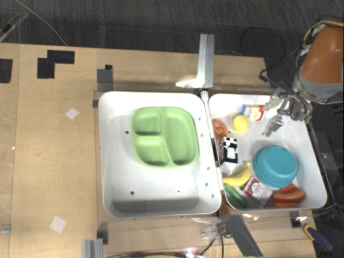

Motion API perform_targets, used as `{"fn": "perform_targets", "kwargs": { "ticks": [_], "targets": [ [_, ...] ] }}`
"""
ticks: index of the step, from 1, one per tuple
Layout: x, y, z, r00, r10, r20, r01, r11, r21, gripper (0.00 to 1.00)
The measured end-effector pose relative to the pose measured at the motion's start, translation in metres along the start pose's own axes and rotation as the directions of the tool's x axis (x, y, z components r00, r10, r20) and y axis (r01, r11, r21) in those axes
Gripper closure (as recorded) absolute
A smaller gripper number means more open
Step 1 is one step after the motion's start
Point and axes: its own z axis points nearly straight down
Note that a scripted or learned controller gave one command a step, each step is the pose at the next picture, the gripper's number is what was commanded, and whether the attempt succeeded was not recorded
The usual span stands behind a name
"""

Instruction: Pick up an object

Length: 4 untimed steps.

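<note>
Hovering over the right bin (317, 160) at upper right of frame, gripper (279, 117) hangs fingers apart, nothing between them. Yellow ball (241, 123) and small carton (252, 112) lie just left of it; teal bowl (274, 166) below. Green tray (164, 136) fills the left bin (115, 187).

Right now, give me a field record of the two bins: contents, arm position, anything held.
left bin: green divided tray
right bin: teal bowl, yellow ball, banana, red sausage, small carton, black-and-white block, other small items
gripper: above the right bin's upper right, nothing seen between its fingers
bowl state: upright, lower right of bin
</note>
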Motion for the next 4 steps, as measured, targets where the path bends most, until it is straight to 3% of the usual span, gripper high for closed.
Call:
{"fn": "perform_targets", "kwargs": {
  "ticks": [1, 2, 3, 4],
  "targets": [
    [0.043, -0.027, 0.071, 0.988, 0.153, -0.007, -0.153, 0.988, -0.001, 0.0],
    [0.126, 0.018, 0.067, 0.96, 0.281, -0.006, -0.281, 0.96, -0.001, 0.0],
    [0.086, 0.005, 0.055, 0.905, 0.425, -0.009, -0.425, 0.905, 0.004, 0.0],
    [0.142, 0.044, 0.067, 0.92, 0.393, -0.003, -0.393, 0.92, 0.0, 0.0]
  ]
}}
